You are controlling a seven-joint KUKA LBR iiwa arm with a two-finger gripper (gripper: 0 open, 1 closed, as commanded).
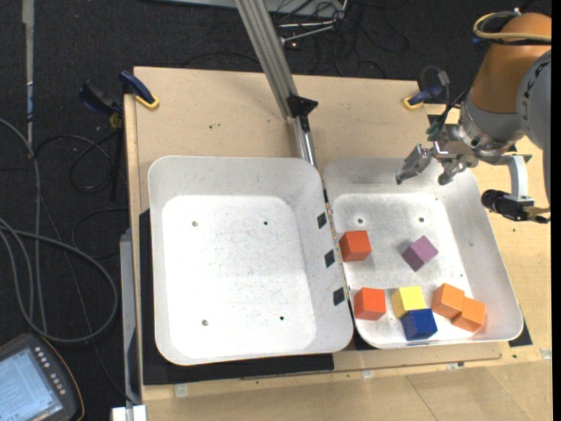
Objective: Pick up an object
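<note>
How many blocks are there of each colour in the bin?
Orange blocks: 4
Purple block: 1
Yellow block: 1
Blue block: 1
Total: 7 blocks, all in the right bin

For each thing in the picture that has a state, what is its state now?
gripper: open, nothing between its fingers, over the far edge of the right bin.
purple block: lying alone in the right bin, turned at an angle.
yellow block: touching the blue block.
left bin: flat on the bench.
</note>
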